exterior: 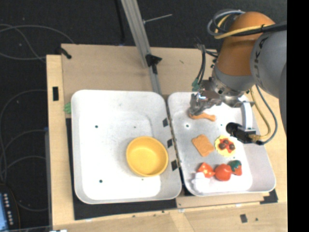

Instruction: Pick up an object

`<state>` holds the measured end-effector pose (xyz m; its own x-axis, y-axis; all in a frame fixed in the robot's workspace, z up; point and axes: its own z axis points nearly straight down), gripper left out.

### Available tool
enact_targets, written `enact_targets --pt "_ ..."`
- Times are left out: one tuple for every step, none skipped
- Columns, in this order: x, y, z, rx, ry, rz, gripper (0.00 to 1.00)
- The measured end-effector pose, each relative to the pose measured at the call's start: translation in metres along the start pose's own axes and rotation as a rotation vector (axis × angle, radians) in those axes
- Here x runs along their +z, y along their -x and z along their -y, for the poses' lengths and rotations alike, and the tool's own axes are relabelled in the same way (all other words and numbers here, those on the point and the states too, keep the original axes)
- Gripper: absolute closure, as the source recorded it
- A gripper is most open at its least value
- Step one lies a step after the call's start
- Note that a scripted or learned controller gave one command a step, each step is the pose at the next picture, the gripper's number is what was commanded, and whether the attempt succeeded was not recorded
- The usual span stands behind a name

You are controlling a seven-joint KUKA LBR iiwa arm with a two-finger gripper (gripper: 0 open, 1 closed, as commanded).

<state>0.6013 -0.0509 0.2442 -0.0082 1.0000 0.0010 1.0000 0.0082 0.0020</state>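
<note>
From the camera view we see the arm point(241, 47) bent down over the right bin's point(260, 178) far-left corner, its end effector point(197, 105) touching an orange piece point(203, 115); we cannot tell its state. A yellow bowl point(147, 156) sits in the left bin point(96, 110).

A tan wooden bench point(111, 66) carries two shallow white bins set side by side and touching: the left bin point(96, 110) and the right bin point(258, 173), over a dark mat.
</note>
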Motion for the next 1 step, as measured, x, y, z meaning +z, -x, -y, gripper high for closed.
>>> enact_targets --pt "0.0114 -0.0503 -0.0087 0.002 -0.003 0.001 1.0"
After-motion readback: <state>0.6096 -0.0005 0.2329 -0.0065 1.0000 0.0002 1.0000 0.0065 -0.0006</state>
